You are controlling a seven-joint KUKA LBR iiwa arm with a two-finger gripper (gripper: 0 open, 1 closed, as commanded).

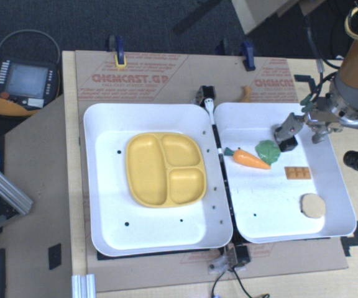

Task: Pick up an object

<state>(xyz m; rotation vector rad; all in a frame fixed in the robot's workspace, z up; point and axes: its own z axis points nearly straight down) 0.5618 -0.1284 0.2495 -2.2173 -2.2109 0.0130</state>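
One camera sat high above bench [166, 67], looked down at slant. Saw both white bins [98, 166] whole. Arm [356, 73] came from right edge.

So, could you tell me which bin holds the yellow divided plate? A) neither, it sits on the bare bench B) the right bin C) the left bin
C: the yellow divided plate lies in the left bin, while the carrot lies in the right bin.

Lab bench on dark carpet.
Dark blue-grey floor [135, 11] all round; brown board bench top [166, 73], blue clamps [118, 48], teach pendant [23, 82] at left.
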